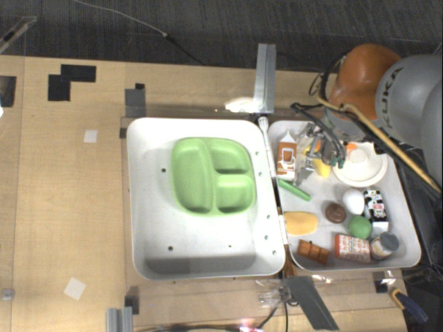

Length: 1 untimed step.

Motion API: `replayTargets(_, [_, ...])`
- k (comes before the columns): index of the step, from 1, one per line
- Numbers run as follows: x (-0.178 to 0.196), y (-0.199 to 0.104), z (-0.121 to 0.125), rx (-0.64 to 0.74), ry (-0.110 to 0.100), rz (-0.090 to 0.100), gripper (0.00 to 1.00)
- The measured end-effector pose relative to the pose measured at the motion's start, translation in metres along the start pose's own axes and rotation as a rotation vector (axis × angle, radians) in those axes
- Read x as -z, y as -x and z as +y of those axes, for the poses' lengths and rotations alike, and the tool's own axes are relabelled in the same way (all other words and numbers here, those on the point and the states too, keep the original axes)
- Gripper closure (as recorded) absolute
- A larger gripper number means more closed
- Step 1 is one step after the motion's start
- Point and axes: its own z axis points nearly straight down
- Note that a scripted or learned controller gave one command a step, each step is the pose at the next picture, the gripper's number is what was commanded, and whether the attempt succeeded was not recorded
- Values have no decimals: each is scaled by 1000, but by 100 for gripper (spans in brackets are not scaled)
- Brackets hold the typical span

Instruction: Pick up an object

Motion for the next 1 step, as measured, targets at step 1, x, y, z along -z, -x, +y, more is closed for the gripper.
replayTargets(1, [3, -77, -13, -96, 4, -12, 0])
